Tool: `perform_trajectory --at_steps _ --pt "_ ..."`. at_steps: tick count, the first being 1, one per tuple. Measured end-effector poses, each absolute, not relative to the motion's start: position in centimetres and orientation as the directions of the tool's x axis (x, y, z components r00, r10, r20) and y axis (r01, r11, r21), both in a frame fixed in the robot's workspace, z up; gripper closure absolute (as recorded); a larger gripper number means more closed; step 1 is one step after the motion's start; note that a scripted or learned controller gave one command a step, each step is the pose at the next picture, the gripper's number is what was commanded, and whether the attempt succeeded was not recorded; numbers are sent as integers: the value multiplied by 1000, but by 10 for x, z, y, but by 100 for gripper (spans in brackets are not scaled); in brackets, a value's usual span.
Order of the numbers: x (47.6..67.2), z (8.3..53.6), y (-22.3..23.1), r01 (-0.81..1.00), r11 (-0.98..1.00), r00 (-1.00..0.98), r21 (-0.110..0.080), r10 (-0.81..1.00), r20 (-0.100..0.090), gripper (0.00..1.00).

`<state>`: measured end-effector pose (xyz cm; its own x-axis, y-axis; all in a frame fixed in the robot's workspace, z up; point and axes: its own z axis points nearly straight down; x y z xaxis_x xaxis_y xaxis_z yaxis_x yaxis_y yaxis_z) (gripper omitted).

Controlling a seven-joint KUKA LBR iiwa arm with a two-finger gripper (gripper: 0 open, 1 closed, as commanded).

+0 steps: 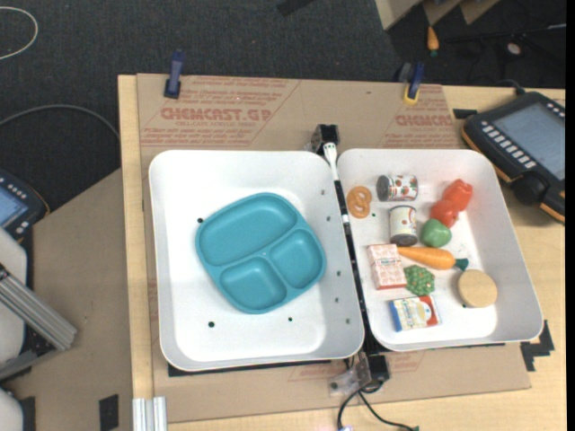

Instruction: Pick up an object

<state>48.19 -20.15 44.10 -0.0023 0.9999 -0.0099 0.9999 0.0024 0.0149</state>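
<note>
Two white bins side by side on a cardboard sheet (225,106), seen from above. The left bin (171,241) holds a teal divided plate (260,251), lying flat near its middle. The right bin (512,268) holds every candidate for my pick. At its far left lie a pretzel (359,201) and, just right of it, a small can (398,187) on its side. A second can (403,225) sits just nearer than the first. A red toy (451,201) lies at the far right, with a green ball (436,233) touching its near end. A carrot (427,257) lies across the middle, between a pink box (386,266) on the left and the ball. Nearer still are a knobbly green piece (419,280), a tan disc (477,289) to the right, and a small carton (414,313) nearest of all. A blue clamp (173,74) and a yellow clamp (414,83) grip the sheet's far edge. A control pendant (526,146) rests at far right. Whether my claw is released or clenched, I cannot tell.
</note>
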Motion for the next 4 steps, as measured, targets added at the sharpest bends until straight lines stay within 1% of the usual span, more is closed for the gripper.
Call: perform_trajectory --at_steps 1,2,3,4 --pt "483 452 -202 1000 3 -3 19 1000 -13 100" --pt "479 356 -195 1000 -1 1 -9 1000 4 100" --pt "480 373 -196 1000 0 0 5 1000 -3 100" --pt "481 383 -196 1000 0 0 9 1000 -5 100"
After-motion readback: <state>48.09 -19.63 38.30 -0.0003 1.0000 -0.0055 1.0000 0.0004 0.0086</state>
